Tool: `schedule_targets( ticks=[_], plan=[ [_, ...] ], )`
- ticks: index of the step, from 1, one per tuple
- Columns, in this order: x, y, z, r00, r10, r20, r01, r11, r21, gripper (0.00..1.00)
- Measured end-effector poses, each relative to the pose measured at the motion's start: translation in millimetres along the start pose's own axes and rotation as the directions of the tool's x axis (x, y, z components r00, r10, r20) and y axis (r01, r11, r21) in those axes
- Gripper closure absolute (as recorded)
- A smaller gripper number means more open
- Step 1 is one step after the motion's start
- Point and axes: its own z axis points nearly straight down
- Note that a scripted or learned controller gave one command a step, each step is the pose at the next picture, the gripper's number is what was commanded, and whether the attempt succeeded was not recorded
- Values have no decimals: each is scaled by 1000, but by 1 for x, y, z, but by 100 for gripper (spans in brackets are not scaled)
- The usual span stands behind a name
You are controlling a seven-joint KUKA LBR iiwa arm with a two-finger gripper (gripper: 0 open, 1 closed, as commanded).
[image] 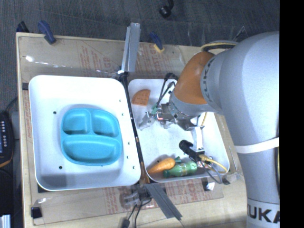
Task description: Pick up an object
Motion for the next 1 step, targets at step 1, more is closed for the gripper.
schedule_targets(
  ticks=[1],
  plan=[
    [-1, 66, -1, 1000, -1, 1, 1, 1000, -1, 0]
  ],
)
